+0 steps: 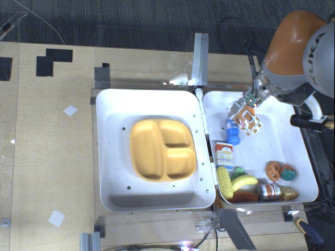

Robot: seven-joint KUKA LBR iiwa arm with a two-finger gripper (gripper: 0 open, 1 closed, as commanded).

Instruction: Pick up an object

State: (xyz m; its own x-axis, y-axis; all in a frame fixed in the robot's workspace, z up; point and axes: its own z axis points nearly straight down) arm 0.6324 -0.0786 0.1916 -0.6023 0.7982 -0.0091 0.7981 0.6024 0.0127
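My gripper (245, 109) hangs over the upper middle of the right bin (293, 140), at the end of the grey arm with the orange band. Directly at its tip is a small orange-and-white patterned object (250, 121); I cannot make out whether it is gripped or just lies beneath. A blue cup-like object (233, 135) sits just below and to the left, apart from the gripper.
The right bin's lower part holds a red-and-white carton (224, 153), corn (224, 182), a banana (244, 182), a bottle (273, 192), a donut (272, 169) and a teal piece (288, 174). A yellow divided tray (161, 149) lies in the left bin (112, 140).
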